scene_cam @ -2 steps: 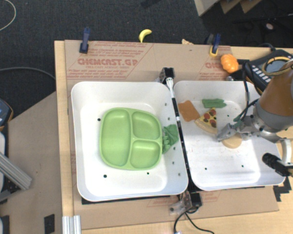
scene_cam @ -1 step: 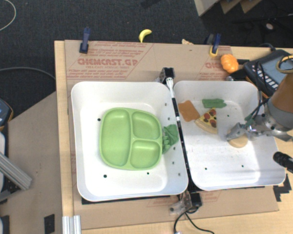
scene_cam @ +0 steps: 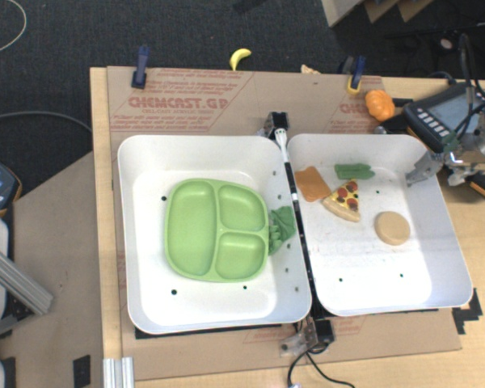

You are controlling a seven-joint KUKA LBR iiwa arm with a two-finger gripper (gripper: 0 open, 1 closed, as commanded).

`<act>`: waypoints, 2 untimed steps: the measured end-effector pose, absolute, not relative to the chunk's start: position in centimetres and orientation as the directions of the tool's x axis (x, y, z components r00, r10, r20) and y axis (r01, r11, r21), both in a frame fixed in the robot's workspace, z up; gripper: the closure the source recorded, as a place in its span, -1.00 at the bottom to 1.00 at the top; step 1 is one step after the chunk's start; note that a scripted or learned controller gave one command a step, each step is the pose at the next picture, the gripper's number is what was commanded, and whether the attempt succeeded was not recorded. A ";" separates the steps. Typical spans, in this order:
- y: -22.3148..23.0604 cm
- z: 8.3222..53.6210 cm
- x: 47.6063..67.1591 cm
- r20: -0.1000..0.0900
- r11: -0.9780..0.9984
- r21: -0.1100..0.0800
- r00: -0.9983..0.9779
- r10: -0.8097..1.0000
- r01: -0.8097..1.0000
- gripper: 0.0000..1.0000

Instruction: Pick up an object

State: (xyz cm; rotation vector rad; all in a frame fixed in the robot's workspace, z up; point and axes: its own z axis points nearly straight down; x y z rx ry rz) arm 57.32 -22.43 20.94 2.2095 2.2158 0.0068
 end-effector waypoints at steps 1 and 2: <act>-21.6 8.3 64.0 0.013 0.007 0.005 -0.007 1.000 1.000 -1.00; -15.3 8.4 54.0 0.006 0.000 -0.009 0.000 1.000 1.000 -1.00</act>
